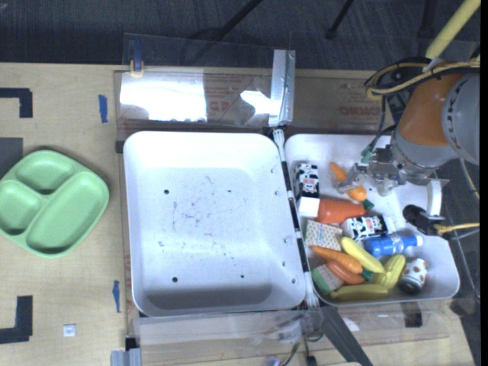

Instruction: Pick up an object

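Note:
The right bin [446,269] holds a heap of small toys. Among them are a black-and-white carton [307,179], an orange bottle [341,210], a blue bottle [390,244], yellow bananas [367,258], a carrot [341,262] and a speckled ball [412,274]. My gripper [369,175] hangs low over the bin's far part, right beside small orange pieces [338,171]. The grey wrist and its orange band [424,122] cover the bin's far right corner.
The left bin [206,219] lies beside the right one, a raised rim between them. A green divided plate [49,202] sits on the bench at far left. A clear plastic panel [202,97] stands behind the left bin. Cables [396,75] hang near the arm.

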`<state>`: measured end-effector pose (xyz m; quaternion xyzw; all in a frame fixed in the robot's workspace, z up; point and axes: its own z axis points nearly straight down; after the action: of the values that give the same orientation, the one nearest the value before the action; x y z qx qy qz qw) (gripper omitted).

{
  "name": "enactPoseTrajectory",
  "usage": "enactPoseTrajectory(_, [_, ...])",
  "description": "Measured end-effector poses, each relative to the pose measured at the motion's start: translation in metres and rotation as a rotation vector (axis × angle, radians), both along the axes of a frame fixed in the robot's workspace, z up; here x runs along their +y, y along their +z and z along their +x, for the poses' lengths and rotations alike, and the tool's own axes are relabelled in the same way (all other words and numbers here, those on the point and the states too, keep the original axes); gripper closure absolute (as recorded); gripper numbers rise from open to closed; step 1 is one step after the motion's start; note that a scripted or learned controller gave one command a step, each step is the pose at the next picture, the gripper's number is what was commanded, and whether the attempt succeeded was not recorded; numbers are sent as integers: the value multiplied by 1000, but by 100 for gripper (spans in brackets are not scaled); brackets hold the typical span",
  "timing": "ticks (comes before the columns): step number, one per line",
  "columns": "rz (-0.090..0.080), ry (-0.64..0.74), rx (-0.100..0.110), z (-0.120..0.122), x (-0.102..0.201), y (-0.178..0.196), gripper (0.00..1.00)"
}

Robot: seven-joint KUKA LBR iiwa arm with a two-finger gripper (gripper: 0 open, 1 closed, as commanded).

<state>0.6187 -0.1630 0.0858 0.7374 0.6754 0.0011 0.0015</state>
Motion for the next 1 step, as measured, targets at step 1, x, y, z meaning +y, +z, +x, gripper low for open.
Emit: enactPoseTrajectory(1, [-2, -3, -6, 1, -1, 12, 100])
